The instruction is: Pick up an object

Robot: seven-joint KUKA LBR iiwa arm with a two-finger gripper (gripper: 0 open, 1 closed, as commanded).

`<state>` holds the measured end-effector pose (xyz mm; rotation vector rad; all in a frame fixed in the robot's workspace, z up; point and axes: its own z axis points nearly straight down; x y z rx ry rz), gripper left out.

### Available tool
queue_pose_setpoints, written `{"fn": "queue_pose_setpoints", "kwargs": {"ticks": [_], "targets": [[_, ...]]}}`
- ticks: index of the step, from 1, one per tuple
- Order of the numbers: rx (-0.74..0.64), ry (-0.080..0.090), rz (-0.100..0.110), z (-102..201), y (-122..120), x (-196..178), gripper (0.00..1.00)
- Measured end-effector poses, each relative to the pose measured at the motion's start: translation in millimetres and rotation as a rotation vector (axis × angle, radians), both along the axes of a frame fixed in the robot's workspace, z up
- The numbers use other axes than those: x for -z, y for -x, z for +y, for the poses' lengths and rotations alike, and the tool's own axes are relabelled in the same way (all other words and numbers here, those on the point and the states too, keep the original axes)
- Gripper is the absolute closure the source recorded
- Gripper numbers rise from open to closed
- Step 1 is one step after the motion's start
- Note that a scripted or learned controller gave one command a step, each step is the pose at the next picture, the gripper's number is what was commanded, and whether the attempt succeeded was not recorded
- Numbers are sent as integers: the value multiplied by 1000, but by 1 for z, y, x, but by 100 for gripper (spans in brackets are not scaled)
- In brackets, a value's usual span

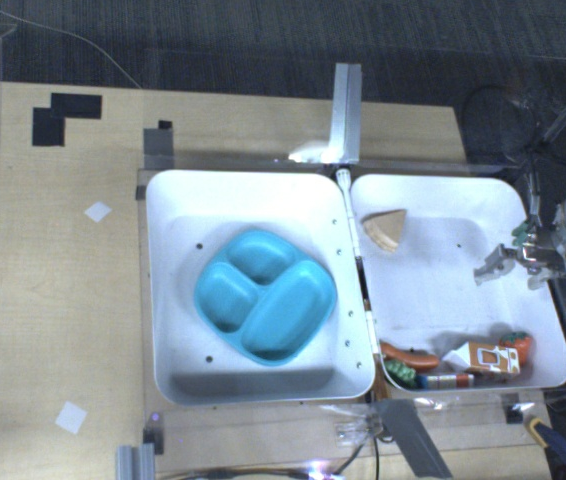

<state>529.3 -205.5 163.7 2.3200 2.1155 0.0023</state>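
My gripper [510, 274] hangs over the right side of the right bin [443, 218], coming in from the right edge. Its two fingers stand apart with only bare bin floor showing between them. A tan wedge-shaped piece [386, 230] lies near the bin's upper left corner, well left of the gripper. Along the bin's front wall sits a cluster: a red-orange sausage-like item [409, 354], a small green piece [398, 372], an orange-and-white carton [488, 358] and a small red-orange item [521, 347]. The cluster lies below the gripper in the view.
The left bin [173, 268] holds a blue divided plate [265, 295]. A metal post [347, 108] rises at the back between the bins. Cables and a bracket [403, 438] lie at the bench's front edge.
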Motion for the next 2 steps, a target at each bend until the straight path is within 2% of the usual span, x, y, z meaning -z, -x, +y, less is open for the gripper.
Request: {"fn": "queue_pose_setpoints", "kwargs": {"ticks": [1,2], "targets": [[-94,0,0,33,42,56,0],[-191,2,-2,0,41,32,0]]}}
